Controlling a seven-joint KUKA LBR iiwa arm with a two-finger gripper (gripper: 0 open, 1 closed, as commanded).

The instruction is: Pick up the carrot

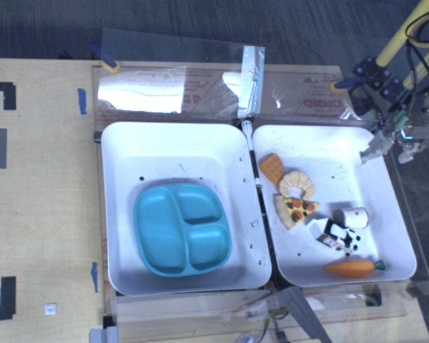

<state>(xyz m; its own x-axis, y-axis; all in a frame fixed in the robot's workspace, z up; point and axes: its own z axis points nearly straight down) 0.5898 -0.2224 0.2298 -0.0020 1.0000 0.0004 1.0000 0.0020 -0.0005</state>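
Carrot [350, 268] lies flat, long axis three-to-nine o'clock, green top at three. Gripper [386, 143]: we cannot tell its opening.

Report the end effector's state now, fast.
End effector: at the right bin's far right rim, well away from the carrot; open or closed cannot be told.

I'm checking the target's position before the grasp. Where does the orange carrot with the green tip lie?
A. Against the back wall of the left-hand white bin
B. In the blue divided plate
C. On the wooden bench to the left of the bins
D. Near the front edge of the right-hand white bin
D: the orange carrot with the green tip lies near the front edge of the right-hand white bin, just in front of the black-and-white toy.
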